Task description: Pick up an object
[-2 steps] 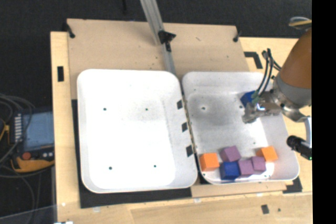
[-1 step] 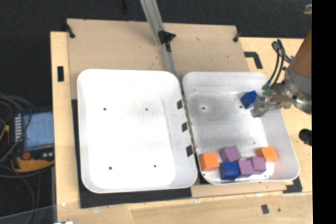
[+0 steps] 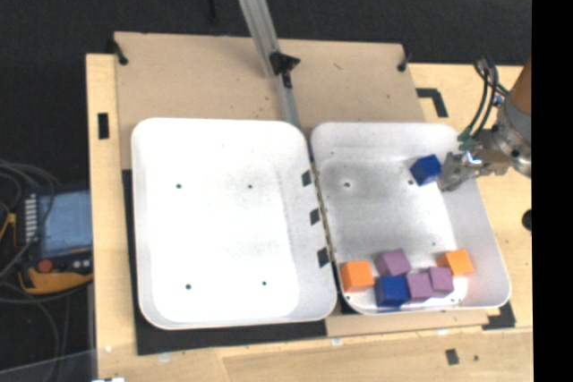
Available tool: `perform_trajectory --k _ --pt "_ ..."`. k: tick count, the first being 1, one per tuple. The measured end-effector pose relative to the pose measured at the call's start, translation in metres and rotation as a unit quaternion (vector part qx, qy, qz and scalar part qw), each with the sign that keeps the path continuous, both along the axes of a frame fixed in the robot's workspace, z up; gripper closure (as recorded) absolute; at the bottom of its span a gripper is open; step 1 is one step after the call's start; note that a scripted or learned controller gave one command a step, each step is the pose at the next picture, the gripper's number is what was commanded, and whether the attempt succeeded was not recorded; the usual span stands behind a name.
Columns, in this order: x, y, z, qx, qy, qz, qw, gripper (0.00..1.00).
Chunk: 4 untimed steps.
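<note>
You will find the end effector [image 3: 450, 173] at the right wall of the right-hand shallow white plastic bin [image 3: 376, 148], reaching in from the right; a small blue cube [image 3: 426, 169] sits just beside its tip, at the upper right of that bin; whether the fingers actually close on the cube, or how far apart they stand, cannot be told from this slant (the tip is small and partly merged with the wrist hardware).

Along the bin's near edge you have a cluster of small blocks: an orange cube [image 3: 357, 275] at the left; a dark blue cube [image 3: 392, 290] next to it; three purple cubes [image 3: 418, 275] packed between; a second orange cube [image 3: 459, 261] at the right end; most of them touch their neighbours.

The left-hand shallow white bin [image 3: 224, 219] lies beside the first on the light wooden worktop [image 3: 215, 72]; a grey metal post [image 3: 255, 9] rises at a slant behind the bins.
</note>
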State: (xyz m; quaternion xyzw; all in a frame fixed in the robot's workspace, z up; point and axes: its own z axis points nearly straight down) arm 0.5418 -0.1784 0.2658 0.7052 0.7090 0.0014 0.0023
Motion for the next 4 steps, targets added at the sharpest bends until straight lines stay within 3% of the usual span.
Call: perform_trajectory --k 3,4 --pt "0.022 0.145 -0.021 0.0006 0.003 0.000 1.0000 1.00" --pt "0.030 0.199 -0.013 0.0015 0.002 0.001 1.0000 1.00"
